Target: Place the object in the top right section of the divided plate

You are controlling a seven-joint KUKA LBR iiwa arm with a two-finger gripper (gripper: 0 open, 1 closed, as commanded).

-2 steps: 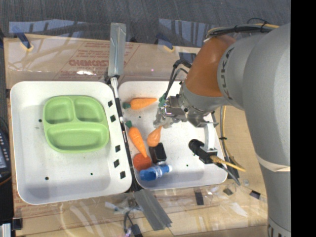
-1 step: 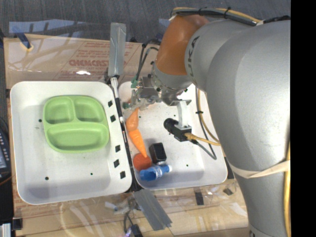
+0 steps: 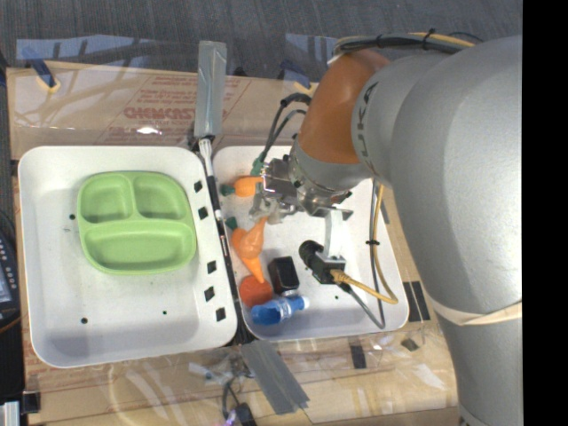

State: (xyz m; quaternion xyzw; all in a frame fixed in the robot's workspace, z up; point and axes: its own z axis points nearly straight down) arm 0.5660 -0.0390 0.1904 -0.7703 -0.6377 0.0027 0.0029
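**Gripper low in right bin; no grasp confirmed**

Front of the bench, right bin [image 3: 390,316]: a blue bottle [image 3: 282,309] lies on its side against a red-orange lump [image 3: 256,291]. Just behind them is a black block [image 3: 284,273]. Behind that is an orange cone-shaped toy [image 3: 252,247], its narrow end toward the gripper.

The gripper [image 3: 271,201] sits low in the middle of this bin, just beyond the cone's tip. A small orange piece [image 3: 245,185] lies beside it, by the bin's left wall. Wrist and cabling mask its working end, so I cannot tell whether it is spread, pressed together or pinching anything. Nothing is visibly held.

The task does not name its object. My guess is the small orange piece, as it lies closest to the gripper.

Handling (judgement only):
- It looks like moulded toy food: light, stiff and not fragile.
- The skin looks smooth, so it may slip or roll.
- The best hold is across its narrow width, at mid-length.

Left bin [image 3: 53,327]: the green divided plate [image 3: 138,254] lies in the far half. Its top right section [image 3: 165,197] is bare; it is the small compartment nearer the wall between the bins.

Writing:
- Beyond the bins, the cardboard [image 3: 89,105] under clear film carries red print, too blurred to read.
- The dark lettering on the arm [image 3: 444,149] is not legible.
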